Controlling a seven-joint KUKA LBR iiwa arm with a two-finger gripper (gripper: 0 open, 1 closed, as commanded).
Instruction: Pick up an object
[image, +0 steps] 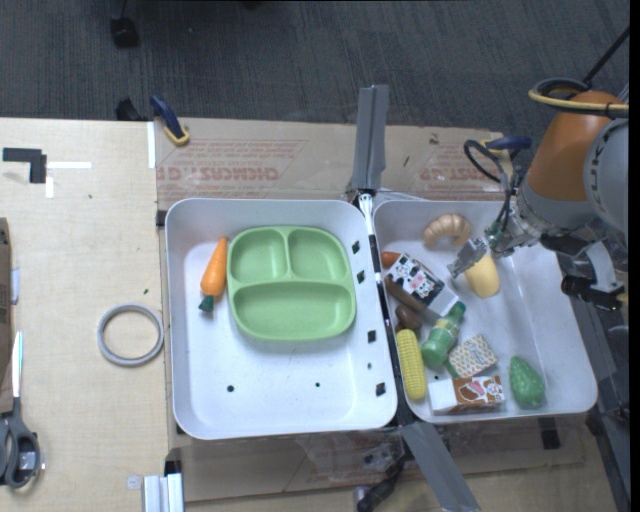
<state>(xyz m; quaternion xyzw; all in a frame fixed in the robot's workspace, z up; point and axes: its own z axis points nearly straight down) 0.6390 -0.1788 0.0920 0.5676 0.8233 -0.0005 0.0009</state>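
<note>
The right bin (555, 300) holds several toy foods. Among them are a yellow lemon (484, 279), a tan croissant (446, 230), a black-and-white carton (416, 280), a corn cob (408, 362), a green bottle (441, 338), a patterned box (472, 354), an orange-brown box (468, 392) and a green vegetable (526, 381). My gripper (479, 257) hangs low over the bin's back middle. Its tip is right at the lemon's upper left edge, and I cannot see whether it holds the lemon.
The left bin (290, 390) holds a green divided plate (292, 282) and a carrot (213, 268) at the plate's left. A tape ring (130, 333) and scissors (16, 442) lie on the bench at the left. A grey post (371, 135) stands behind the bins.
</note>
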